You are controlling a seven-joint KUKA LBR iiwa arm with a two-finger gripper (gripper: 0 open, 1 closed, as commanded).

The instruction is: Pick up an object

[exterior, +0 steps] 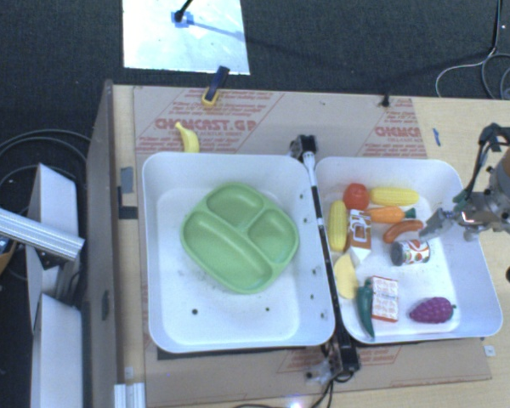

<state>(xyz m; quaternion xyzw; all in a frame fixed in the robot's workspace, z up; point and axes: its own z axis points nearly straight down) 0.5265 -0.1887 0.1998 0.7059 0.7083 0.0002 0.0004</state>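
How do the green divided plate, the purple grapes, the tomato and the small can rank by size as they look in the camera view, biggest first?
1. green divided plate, by far the largest
2. purple grapes
3. small can and tomato: too alike to rank, and the can lies partly under the gripper.

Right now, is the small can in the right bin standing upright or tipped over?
Tipped over. The can lies on its side on the right bin's floor, label facing up, beside the gripper.

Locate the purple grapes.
The purple grapes lie in the right bin, near its front right corner, beside the small carton.
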